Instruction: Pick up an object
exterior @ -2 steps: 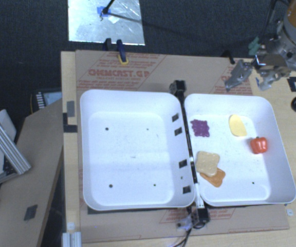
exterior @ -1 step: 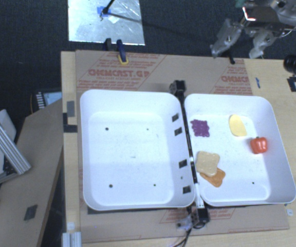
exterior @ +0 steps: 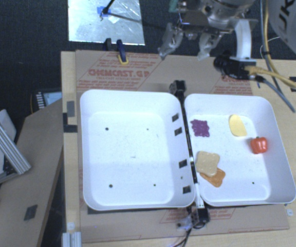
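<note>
So the hand (exterior: 187, 44) is hanging up high at the top of the view, above the far edge of the surface (exterior: 137, 68) and well apart from both bins — its two fingers (exterior: 167, 42) are spread apart with nothing between them.

All the stuff sits in the right bin (exterior: 271, 189). There's a purple bunch of grapes (exterior: 200, 128) near the divider between the bins, a pale yellow piece (exterior: 237, 125) further right, and a little red pepper (exterior: 259, 145) just beside that, closer to the right wall. Nearer the front, a tan slice of bread (exterior: 207, 163) lies partly on top of an orange cracker-looking thing (exterior: 216, 178) — those two are touching. The left bin (exterior: 94, 138) is just bare white with a few dark specks.
</note>
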Robot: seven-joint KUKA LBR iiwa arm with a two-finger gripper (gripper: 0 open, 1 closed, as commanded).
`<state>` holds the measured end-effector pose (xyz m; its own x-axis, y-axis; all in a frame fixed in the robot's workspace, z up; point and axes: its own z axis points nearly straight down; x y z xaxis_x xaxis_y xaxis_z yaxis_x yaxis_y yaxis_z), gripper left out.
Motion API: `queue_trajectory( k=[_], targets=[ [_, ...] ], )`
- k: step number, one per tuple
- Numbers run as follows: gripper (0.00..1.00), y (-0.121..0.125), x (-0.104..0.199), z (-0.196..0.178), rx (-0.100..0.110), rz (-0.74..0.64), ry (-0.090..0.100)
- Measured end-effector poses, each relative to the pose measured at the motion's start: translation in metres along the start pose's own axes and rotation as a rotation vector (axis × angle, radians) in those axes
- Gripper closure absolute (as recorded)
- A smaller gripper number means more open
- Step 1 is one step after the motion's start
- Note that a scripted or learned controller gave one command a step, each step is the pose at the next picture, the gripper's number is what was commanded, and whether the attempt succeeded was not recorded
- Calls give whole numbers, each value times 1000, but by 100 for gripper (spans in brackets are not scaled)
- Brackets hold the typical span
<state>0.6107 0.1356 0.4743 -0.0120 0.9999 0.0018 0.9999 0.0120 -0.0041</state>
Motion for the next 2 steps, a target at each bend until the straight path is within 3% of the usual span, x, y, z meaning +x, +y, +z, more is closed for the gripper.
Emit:
queue_trajectory(
  k=[1,2],
  targets=[
    [0,39,86,-64,-13,0,4],
    [100,39,81,-73,-9,4,0]
  ],
)
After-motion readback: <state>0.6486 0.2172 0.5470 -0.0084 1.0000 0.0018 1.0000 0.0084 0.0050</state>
